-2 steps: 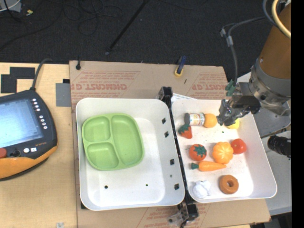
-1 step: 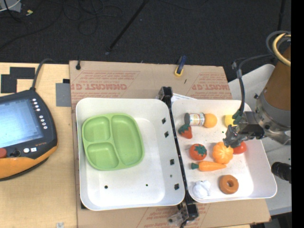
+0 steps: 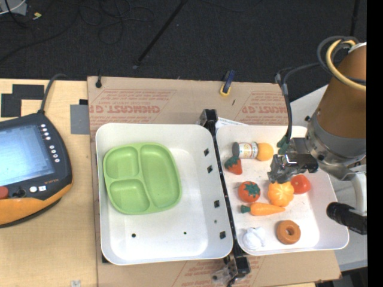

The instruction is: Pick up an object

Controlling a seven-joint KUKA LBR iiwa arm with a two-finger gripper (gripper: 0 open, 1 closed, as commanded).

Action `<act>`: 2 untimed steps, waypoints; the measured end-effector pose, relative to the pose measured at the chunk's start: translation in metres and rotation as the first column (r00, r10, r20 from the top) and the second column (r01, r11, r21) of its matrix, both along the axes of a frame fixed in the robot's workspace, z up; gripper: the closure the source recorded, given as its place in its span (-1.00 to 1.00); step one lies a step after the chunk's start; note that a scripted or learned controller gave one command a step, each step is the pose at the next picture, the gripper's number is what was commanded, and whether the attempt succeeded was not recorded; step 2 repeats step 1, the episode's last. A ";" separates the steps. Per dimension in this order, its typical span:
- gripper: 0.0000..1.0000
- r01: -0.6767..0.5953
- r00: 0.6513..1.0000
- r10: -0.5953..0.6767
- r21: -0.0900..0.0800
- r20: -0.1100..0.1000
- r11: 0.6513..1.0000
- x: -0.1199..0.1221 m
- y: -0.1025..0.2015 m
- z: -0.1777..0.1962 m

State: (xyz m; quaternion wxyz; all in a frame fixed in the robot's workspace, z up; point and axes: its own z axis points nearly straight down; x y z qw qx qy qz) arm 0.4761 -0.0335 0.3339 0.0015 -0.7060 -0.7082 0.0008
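Orange fruit (image 3: 280, 193) lies in the right bin (image 3: 326, 235), hemmed by a tomato (image 3: 249, 191), carrot (image 3: 263, 208) and red piece (image 3: 300, 184) — the gripper (image 3: 280, 173) hangs just over it, grip state unreadable — so descend squarely, avoiding neighbours.

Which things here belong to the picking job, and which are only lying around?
Job: gripper above the right bin; orange fruit, tomato, carrot, donut, bottle, red fruit.

Lying around: green divided plate in the left bin; teach pendant; blue clamp.
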 end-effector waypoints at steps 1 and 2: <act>1.00 -0.006 1.000 0.006 0.001 0.007 1.000 0.012 0.069 0.066; 1.00 -0.006 1.000 0.006 0.001 0.007 1.000 0.012 0.069 0.066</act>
